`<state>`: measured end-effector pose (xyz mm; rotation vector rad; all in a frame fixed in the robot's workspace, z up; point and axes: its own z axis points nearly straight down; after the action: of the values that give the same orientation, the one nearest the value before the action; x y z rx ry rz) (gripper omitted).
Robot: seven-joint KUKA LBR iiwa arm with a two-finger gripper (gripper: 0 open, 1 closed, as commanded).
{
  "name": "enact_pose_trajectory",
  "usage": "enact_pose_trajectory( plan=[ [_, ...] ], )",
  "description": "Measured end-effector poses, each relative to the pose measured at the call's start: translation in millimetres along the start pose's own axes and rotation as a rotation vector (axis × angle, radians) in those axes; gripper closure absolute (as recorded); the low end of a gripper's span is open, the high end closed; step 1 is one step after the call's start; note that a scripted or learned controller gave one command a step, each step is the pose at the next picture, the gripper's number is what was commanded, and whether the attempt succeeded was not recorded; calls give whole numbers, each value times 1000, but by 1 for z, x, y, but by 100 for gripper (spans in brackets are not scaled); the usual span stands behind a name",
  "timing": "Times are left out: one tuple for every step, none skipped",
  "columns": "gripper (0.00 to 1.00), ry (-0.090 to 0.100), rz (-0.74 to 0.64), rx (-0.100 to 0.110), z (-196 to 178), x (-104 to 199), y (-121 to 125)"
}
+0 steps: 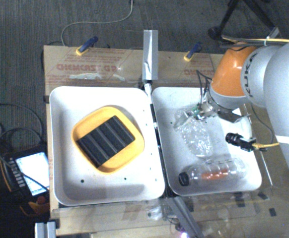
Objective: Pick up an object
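A: Where is the claw (200, 112) to be found?

B: It is seen low in the far half of the right bin (170, 100), beneath the orange band (229, 78) of the grey arm (278, 83), which is brought in from the right.

A: How far is it opened?

B: That cannot be told. Its tip is hidden by the wrist and lost against glinting plastic, so neither its opening nor any hold on a thing can be made out.

A: What is it nearest to?

B: A crumpled sheet of clear plastic (196, 135) is spread through the middle of the right bin. The claw is set right at the far edge of that sheet. Whether the sheet is actually touched cannot be judged.

A: What else is lying in that bin?

B: A clear bottle (216, 171) is laid on its side along the near wall, with its black cap (183, 178) turned to the left and something orange seen inside. It is set just beside the near edge of the plastic and well apart from the claw.

A: And the left bin (65, 182)?

B: A yellow block (85, 127) with a black ribbed face is laid flat in the middle, turned at a slant, well apart from the claw.
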<state>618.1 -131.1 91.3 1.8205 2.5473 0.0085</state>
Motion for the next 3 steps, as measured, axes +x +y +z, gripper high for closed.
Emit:
enact_pose_trajectory(
  plan=[
    [0, -2, -59, -3, -2, 56, -76],
    [0, 2, 28, 10, -148, 39, -89],
    [0, 4, -26, 7, -18, -3, -109]
  ],
)
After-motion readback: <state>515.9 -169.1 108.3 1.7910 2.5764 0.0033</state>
